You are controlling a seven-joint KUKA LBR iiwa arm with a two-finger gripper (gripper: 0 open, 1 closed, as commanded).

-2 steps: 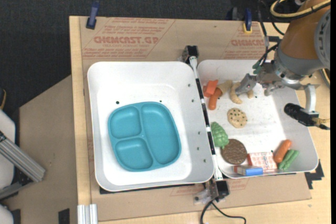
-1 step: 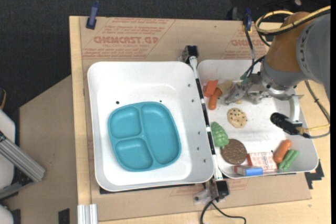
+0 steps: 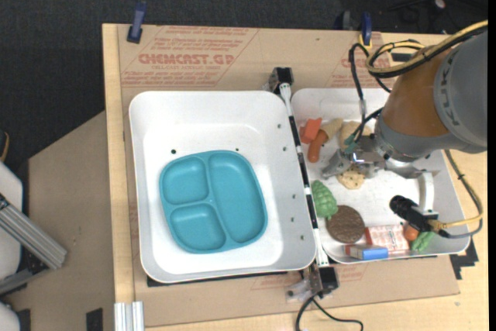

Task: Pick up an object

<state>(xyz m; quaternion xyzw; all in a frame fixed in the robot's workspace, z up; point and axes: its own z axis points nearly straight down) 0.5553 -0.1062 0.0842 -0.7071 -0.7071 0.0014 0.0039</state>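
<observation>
My gripper (image 3: 346,160) hangs low over the upper middle of the right bin (image 3: 457,240), with the grey and orange arm coming in from the right. Directly below it lies a small tan cookie (image 3: 353,181). Two orange pieces (image 3: 313,137) lie just to its left near the bin's dividing edge. A pale beige piece (image 3: 334,127) sits above the gripper. Further down are a green leafy piece (image 3: 325,201) and a round brown patty (image 3: 346,223). Nothing shows as held.
A teal divided plate (image 3: 212,199) lies in the left bin (image 3: 155,116). Along the right bin's front edge sit a red and white packet (image 3: 385,236), a blue-ended tube (image 3: 366,252) and a small green piece (image 3: 423,242). The arm covers the right bin's upper right.
</observation>
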